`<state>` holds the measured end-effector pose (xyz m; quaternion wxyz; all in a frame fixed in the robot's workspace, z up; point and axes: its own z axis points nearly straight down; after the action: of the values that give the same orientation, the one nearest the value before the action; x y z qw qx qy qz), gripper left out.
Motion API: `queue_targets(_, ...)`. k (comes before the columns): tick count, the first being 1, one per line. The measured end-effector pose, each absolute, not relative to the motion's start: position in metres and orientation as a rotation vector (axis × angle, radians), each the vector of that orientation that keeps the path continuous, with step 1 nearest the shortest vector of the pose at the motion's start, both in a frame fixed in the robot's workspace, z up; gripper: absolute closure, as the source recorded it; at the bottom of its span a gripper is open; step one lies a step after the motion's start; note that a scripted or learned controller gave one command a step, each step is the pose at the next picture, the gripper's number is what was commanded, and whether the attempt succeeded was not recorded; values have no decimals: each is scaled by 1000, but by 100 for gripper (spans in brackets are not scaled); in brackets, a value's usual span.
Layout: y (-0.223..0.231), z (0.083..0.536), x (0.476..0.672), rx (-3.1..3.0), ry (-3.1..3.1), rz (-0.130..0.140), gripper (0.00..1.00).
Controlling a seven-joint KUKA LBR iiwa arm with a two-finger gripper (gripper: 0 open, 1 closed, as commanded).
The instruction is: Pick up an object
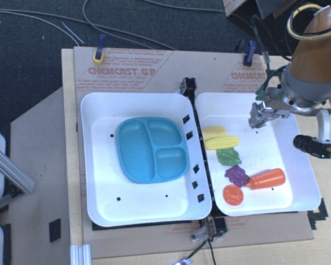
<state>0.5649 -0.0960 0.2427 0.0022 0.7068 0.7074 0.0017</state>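
Note:
The right bin (298, 164) holds several toy foods: a yellow corn cob (221, 142) with another yellow piece (212, 131) just behind it, a green vegetable (229, 157), purple grapes (237, 175), an orange carrot (267, 179) and a round red-orange tomato (233, 195). My gripper (259, 116) hangs over the far part of this bin, to the right of and behind the corn, apart from all the foods. Nothing is seen in it.
A blue compartment plate (153, 148) lies in the middle of the left bin (99, 192). A black divider with clips (194, 148) runs between the bins. Blue clamps (99, 54) hold the cardboard base at the back.

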Motion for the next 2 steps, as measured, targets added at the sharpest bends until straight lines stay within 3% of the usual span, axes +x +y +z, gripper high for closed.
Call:
queue_targets(1, -44, 248, 566, 2215, 2227, 4, 100)
queue_targets(2, 13, 246, 585, 2214, 2229, 5, 100)
